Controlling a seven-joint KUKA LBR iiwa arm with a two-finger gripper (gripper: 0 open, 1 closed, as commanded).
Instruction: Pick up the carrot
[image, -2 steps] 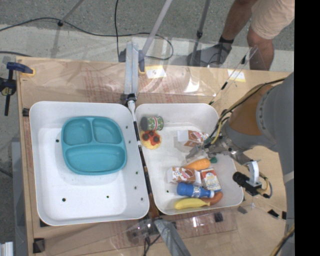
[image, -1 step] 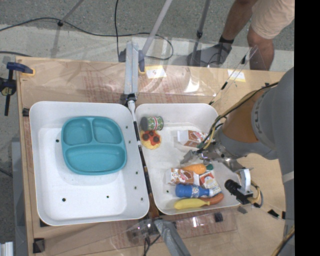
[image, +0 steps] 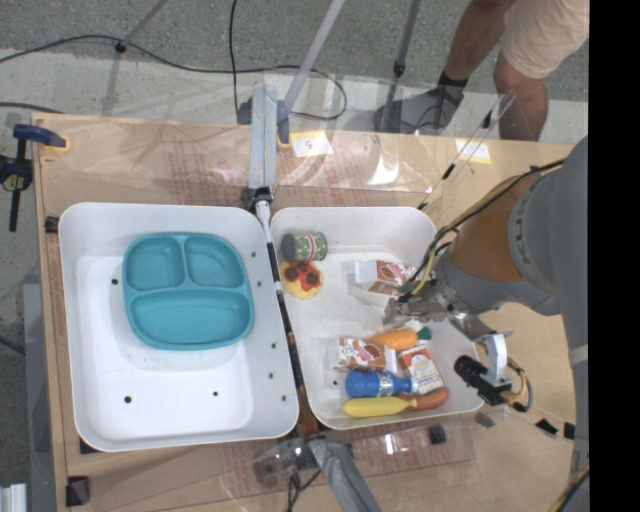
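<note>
- My gripper (image: 408, 312) hung low over the right bin (image: 345, 225), directly above the carrot (image: 398, 339); whether it was open or closed I could not tell, since the wrist hid that part.
- The carrot lay on its side in the crowded near half of that bin, its green tip pointing toward my arm. Nothing showed it held yet.
- A snack packet (image: 362, 354) touched the carrot on the side toward the teal plate (image: 187, 290), another packet (image: 424, 370) lay just beyond it toward the bin's near edge, and a blue bottle (image: 372, 384) sat just past those.
- To do this well, I judged I should close across the carrot's narrow width, not along its length, and come straight down so the packets were not dragged in.
- The main risk, as I saw it, was pinching a packet edge along with the carrot, or nudging the carrot so it rolled away.
</note>
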